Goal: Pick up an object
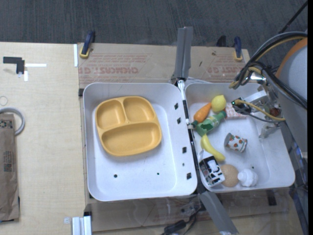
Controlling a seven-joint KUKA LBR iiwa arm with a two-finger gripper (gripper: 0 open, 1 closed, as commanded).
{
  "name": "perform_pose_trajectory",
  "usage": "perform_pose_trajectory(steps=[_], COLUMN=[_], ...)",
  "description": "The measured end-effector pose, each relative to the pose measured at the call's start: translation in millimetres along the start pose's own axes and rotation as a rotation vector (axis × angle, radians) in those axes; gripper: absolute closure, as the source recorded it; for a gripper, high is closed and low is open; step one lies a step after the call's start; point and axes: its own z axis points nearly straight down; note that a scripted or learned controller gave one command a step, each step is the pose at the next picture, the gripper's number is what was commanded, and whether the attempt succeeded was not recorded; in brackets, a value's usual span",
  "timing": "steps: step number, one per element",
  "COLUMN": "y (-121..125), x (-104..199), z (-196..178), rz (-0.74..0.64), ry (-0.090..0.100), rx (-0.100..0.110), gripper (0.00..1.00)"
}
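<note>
Two white bins (pixel 93 146) are seen mid-frame; a yellow plate (pixel 128 125) lies in the left one. The jaws' state cannot be told.

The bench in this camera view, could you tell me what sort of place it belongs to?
Most likely a robotics lab set up for grasping trials: two white bins clamped side by side, toy food such as a banana and a carrot, and a cabled gripper over the right bin.

Right bin (pixel 274 173): items crowd its left half; right side bare. Left bin (pixel 142 180): plate (pixel 128 125) fills upper-left.
</note>
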Motion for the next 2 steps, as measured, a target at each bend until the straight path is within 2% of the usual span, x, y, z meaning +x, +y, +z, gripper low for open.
perform_pose_trajectory(steps=[1,2], y=[0,-2], x=[-1,14], z=[-6,-10], rz=[-0.005,-0.261], ry=[-0.009,-0.010], rx=[0.000,-0.003], gripper=[1.00,1.00])
